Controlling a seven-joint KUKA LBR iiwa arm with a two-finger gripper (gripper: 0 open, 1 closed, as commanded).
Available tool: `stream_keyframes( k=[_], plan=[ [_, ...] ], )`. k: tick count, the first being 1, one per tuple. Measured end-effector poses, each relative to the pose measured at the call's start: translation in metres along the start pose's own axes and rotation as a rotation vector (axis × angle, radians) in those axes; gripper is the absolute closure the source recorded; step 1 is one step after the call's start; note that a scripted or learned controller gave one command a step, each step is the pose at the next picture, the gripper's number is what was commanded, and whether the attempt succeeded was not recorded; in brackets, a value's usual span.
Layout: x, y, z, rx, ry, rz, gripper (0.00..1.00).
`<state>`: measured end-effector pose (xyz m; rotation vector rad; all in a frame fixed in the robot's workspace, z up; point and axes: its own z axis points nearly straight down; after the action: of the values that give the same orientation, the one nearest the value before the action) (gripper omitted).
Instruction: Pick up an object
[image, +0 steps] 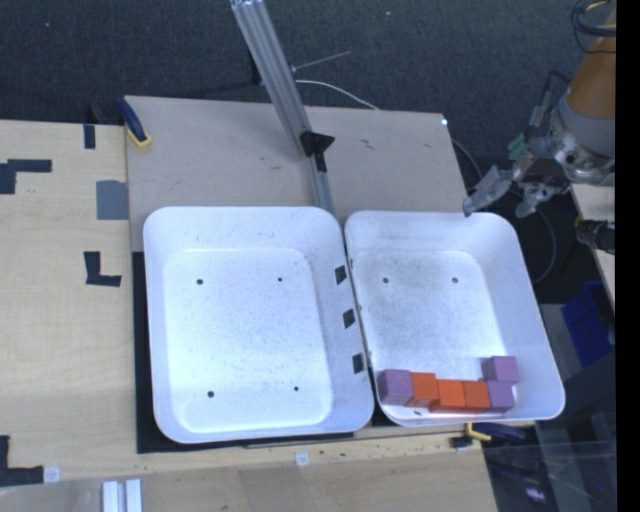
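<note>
Fingers of the gripper (497, 197) hung over the far right corner of the right bin (530, 300), above its rim, one tip at the left near the corner and the other further right. They stood parted, with bare space between them and nothing in their grasp. Behind them the grey wrist rose to the right, and the orange band (592, 80) of the arm showed at the upper right edge of the view.

Below and toward the camera, the right bin carried its load along the near wall, well apart from the gripper. A purple block (396, 385) sat at the left end of the row, touching an orange block (424, 388); more orange blocks (466, 394) ran on to the right, close together. At the right end lay two further purple blocks (500, 370), one stacked or set just behind the other; I could not tell which.

The left bin (240, 320) lay beside the right one, their rims touching along the middle, where small dark tabs (349, 318) marked the seam. A slanted metal rail (285, 90) ran from the top of the view down to the far end of that seam. Both bins rested on a tan board (220, 150), with a blue and yellow clamp (135, 125) at its far left corner and another clamp (490, 433) at the near right edge. Dark tape pieces (100, 268) dotted the wooden bench (60, 380) at the left.
</note>
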<state>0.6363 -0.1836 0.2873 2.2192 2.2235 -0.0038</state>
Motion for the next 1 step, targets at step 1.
stream_keyframes(
  k=[1],
  plan=[
    [-0.007,-0.0823,-0.0073,0.002,0.002,0.004,0.0]
  ],
)
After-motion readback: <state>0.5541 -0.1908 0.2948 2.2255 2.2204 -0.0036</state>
